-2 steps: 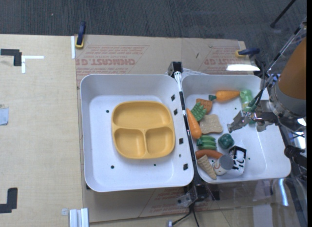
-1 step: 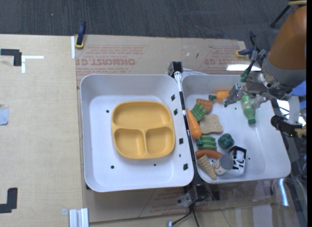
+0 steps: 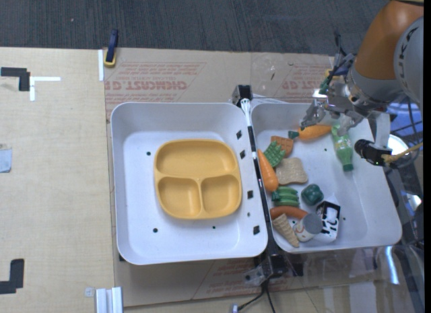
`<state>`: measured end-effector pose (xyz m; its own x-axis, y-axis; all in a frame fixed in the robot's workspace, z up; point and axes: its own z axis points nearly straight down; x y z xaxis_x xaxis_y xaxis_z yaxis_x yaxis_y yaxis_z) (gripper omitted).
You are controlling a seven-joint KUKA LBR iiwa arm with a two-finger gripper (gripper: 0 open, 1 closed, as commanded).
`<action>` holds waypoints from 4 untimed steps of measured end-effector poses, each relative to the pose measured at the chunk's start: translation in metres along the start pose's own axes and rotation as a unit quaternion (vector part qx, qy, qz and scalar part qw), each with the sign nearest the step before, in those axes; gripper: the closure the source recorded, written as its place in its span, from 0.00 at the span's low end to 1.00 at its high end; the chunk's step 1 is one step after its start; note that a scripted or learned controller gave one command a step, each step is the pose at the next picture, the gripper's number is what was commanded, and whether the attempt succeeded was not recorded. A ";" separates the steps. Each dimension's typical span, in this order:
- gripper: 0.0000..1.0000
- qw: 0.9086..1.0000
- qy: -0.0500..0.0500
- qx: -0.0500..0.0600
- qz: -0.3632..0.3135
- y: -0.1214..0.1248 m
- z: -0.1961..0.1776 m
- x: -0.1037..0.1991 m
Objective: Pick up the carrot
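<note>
A small orange carrot (image 3: 314, 131) with a green tip pointing left hangs near the back of the right bin (image 3: 377, 200). My gripper (image 3: 328, 120) is directly over its right end, shut on it, with the fingers (image 3: 315, 114) pressing that end. A second, larger carrot (image 3: 268, 171) lies along the right bin's left wall, apart from the gripper.
The right bin also holds a green bottle (image 3: 343, 151), a bread slice (image 3: 291, 171), green vegetables (image 3: 311, 194), a black-and-white item (image 3: 328, 220) and other toy food. In the left bin (image 3: 128, 190) rests a yellow divided plate (image 3: 198, 177). A divider (image 3: 252, 170) runs between the bins.
</note>
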<state>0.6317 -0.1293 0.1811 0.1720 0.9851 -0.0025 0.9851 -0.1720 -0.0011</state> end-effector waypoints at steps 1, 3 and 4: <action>0.00 0.996 0.000 0.000 0.089 0.033 0.063 -0.031; 0.00 0.964 0.015 0.005 0.266 0.044 0.075 -0.056; 0.00 0.914 0.012 -0.012 0.406 0.029 0.072 -0.076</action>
<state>0.6470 -0.2089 0.1091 0.8454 0.5332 0.0298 0.5331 -0.8460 0.0132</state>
